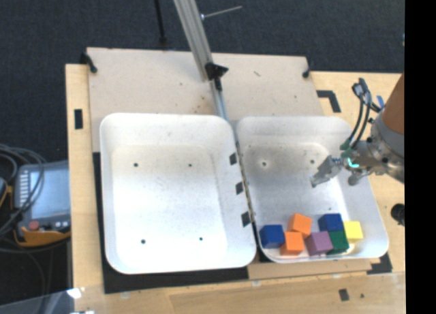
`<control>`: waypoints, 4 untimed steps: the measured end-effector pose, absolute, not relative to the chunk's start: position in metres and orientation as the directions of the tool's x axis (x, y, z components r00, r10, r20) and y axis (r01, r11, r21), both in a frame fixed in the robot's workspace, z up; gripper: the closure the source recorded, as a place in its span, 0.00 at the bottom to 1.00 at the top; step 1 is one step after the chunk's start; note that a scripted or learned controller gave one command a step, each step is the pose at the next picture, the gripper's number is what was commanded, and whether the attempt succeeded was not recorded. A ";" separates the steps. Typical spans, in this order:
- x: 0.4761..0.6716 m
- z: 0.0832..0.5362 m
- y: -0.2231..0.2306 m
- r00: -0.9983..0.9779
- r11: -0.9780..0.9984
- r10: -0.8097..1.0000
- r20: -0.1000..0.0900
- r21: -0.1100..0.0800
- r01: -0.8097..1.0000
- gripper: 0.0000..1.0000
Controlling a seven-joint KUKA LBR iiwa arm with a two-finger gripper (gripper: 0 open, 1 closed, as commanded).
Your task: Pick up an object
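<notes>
Blocks [312, 233] cluster at your right bin's [368, 203] 6 o'clock edge; your claw [338, 171] hovers at 12 o'clock, spread, gripping nothing; pickup remains undone.

You've got one fixed camera, mounted above the worktop [286, 74] and looking down at a slant, so the far edge sits near the top of frame and the near edge runs along the bottom. It's far enough back that both white bins fit whole: left bin [170, 190] centre-left, right bin [300, 149] centre-right. Dark floor shows past the worktop at the top and left, with a grey box and cables at the left edge. A metal strut [194, 26] rises from the worktop's far side toward the top of frame. The arm [392, 122] enters from frame right, cropped by the edge.
</notes>
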State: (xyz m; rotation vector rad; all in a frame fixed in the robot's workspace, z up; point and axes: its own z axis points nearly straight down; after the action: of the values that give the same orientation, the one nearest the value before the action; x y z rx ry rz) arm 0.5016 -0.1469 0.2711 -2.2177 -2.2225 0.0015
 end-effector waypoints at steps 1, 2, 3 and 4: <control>0.502 0.273 -0.147 0.000 0.000 1.000 -0.001 0.002 1.000 0.00; 0.497 0.218 -0.157 0.002 -0.002 1.000 -0.001 -0.004 1.000 0.00; 0.488 0.159 -0.154 0.001 -0.001 1.000 0.000 -0.005 1.000 0.00; 0.491 0.117 -0.153 0.001 -0.001 1.000 -0.003 0.004 1.000 0.00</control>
State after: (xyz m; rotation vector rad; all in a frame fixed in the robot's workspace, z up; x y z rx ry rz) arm 0.4915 -0.1526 0.1175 -2.2263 -2.2237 -0.0007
